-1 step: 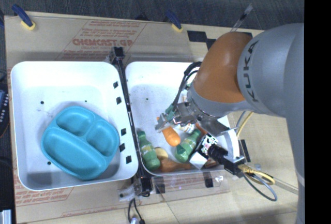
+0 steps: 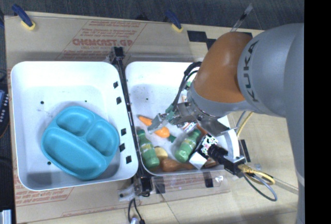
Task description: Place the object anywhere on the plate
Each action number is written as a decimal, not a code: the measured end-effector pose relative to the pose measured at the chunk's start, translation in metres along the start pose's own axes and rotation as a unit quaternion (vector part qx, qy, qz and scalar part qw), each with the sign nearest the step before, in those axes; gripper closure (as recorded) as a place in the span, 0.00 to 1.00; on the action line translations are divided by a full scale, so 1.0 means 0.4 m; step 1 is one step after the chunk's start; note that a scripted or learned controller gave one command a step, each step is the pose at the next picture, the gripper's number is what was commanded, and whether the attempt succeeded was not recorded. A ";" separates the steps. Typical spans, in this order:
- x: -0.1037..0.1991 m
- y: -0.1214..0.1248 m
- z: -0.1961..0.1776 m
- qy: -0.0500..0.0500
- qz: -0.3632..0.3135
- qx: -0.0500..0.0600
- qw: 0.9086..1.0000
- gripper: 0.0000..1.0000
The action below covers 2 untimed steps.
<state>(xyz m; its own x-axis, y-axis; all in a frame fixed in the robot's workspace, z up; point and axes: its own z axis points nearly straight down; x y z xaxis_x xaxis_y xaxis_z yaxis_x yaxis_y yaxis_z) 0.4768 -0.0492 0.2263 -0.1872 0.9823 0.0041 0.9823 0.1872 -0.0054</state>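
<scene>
Clutter is packed tightly under the gripper [image 2: 173, 117] in the right bin [image 2: 155, 75]; whether anything is gripped cannot be told. Toy foods [image 2: 165, 150] could be dragged together, so nothing is carried to the blue plate [image 2: 80, 140] in the left bin [image 2: 31, 78].

Even overhead light, fairly bright; white bins [image 2: 67, 75] slightly washed out, soft shadows at their walls; overall soft, low-res focus.
</scene>
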 end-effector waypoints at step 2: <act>0.187 0.095 -0.025 -0.001 0.049 0.000 0.999 1.00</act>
<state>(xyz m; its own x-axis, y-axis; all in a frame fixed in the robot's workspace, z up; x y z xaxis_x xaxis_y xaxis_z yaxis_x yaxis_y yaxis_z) 0.5003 0.0314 0.2363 -0.0899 0.9959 0.0010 0.9959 0.0899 -0.0057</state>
